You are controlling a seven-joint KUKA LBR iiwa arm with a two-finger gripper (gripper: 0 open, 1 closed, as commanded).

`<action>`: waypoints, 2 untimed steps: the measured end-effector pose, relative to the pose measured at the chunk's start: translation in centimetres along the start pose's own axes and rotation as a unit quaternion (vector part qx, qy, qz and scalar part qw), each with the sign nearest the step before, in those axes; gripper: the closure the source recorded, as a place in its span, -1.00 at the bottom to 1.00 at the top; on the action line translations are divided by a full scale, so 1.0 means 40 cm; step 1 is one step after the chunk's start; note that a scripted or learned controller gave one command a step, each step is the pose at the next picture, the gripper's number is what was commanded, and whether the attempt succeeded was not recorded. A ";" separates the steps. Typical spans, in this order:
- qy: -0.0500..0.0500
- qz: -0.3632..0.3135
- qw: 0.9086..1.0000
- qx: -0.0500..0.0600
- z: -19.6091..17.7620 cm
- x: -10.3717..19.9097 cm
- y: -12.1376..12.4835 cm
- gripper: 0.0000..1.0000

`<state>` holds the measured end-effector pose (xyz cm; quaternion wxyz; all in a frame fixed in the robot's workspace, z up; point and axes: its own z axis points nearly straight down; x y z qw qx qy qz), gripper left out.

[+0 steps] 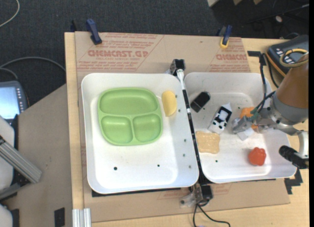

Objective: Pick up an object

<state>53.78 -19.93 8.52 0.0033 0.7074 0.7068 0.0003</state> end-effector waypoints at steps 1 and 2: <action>0.002 0.000 1.000 0.001 -0.025 0.006 -0.005 1.00; 0.005 -0.005 1.000 0.004 -0.198 0.275 -0.151 1.00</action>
